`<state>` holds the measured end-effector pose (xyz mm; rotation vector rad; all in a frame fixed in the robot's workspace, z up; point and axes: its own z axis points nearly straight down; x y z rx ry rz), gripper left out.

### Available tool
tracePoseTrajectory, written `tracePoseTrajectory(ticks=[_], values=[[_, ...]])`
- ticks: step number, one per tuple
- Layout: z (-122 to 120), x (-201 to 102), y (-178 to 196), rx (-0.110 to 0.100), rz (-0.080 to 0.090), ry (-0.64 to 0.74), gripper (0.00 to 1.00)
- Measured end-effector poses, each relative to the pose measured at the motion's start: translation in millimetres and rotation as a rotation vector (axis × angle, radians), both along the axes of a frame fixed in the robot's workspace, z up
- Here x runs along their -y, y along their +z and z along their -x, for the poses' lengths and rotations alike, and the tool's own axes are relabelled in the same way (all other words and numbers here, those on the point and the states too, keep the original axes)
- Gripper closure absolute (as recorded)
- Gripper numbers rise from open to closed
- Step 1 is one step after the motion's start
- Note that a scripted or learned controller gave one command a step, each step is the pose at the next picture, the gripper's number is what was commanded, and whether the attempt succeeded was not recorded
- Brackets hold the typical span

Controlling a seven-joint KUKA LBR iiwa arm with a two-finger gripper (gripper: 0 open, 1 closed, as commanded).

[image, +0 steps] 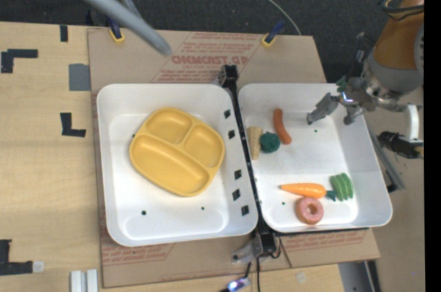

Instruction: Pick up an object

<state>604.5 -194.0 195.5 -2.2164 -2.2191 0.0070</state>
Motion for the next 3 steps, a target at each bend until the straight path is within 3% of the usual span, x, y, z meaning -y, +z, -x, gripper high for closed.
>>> tracePoseTrajectory(ticks=[2, 3], values=[[-0.1, -6.6, -93.2, 0.001, 0.000, 0.000, 0.00], [-1.2, -7.1, -80.6, 0.004, 0.000, 0.001, 1.00]])
